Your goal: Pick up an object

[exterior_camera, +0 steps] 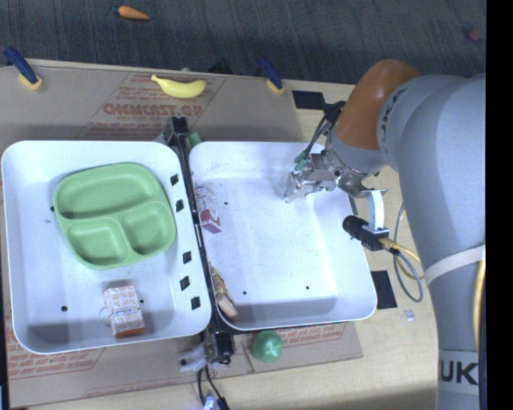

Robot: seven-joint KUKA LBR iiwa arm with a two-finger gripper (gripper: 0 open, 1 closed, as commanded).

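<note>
My gripper (301, 184) hangs low over the upper right part of the right bin (325, 254), at the end of the grey arm with its orange band (372, 101). The bin floor directly under it looks bare. A small pink and white wrapper (208, 211) lies against the right bin's left wall, well to the gripper's left. A tan piece (223, 301) rests in that bin's lower left corner. In the left bin (26, 229) sit a green divided plate (114, 213) and a small printed packet (123, 309).
A yellow banana (179, 84) lies on the cardboard behind the bins. A green ball (267, 346) sits on the cardboard in front of the right bin. Blue clamps (22, 67) hold the cardboard's back edge. An orange item (134, 12) lies on the floor.
</note>
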